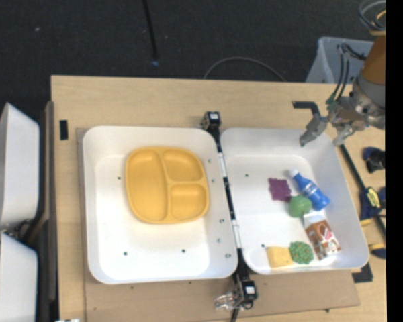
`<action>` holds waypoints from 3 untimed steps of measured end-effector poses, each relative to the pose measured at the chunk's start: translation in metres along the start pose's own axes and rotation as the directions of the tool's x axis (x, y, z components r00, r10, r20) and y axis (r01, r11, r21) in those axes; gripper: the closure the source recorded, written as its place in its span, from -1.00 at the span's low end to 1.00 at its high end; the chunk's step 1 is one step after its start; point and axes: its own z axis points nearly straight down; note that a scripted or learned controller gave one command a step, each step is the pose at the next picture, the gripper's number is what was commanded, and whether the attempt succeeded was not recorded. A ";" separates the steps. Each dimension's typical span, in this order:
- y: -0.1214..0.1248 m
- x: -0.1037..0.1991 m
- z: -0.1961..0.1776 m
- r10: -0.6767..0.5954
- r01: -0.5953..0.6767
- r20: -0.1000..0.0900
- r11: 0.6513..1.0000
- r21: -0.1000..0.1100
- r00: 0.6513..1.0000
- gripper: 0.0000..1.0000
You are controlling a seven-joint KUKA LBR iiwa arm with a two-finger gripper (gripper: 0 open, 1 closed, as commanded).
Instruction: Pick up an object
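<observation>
Camera view has the gripper [327, 131] hanging over the right bin's [255, 154] far corner, jaws spread, nothing in them. Looks like the approach step; next it needs to swing toward the blue bottle [310, 189] and green ball [299, 206] nearby.

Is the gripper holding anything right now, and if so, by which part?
Nothing is held. The two-finger gripper hangs open over the right white bin's far corner, nothing between its fingers.
</observation>
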 end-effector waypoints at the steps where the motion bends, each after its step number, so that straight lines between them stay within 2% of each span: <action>1: 0.003 0.001 -0.010 -0.004 0.004 0.004 1.000 -0.014 1.000 -1.00; 2: -0.007 -0.002 0.043 -0.001 0.001 0.004 1.000 -0.009 1.000 -1.00; 3: -0.005 0.006 0.101 -0.006 0.006 0.003 1.000 -0.009 1.000 -1.00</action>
